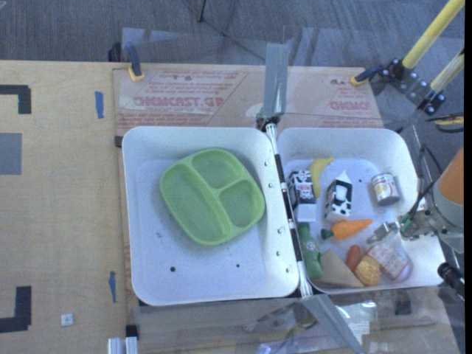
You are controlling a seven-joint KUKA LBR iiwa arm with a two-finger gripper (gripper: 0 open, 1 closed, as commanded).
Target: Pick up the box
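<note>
One box (338, 199), cow-patterned, is standing in the right bin (398, 142) untouched. Gripper (402, 227) is hovering near the bin's right edge; its state is indeterminable. Pickup is remaining undone.

Grey carpet floor (66, 13) beyond a pale wooden bench (51, 220) with black tape marks (18, 98).

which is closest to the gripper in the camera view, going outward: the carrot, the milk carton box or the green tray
From the gripper:
1. carrot, just to its left in the right bin
2. milk carton box, farther left and up
3. green tray, in the left bin
</note>
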